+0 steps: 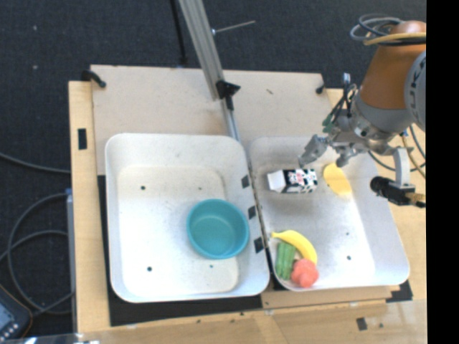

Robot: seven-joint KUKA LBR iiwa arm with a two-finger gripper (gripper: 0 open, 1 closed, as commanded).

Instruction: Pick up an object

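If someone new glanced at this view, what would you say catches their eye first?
Probably the grey and orange arm reaching in from the right, its gripper hanging above the right bin near a small black-and-white carton and a yellow object. Next, the teal bowl sitting alone in the left bin. Then the bright cluster at the right bin's near left corner: a banana, a green piece and a red piece.

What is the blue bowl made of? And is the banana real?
The blue bowl looks like smooth plastic: one even teal colour with a soft shine. The banana is probably a plastic toy, since its yellow is very bright and spotless, though the view is too small to be sure.
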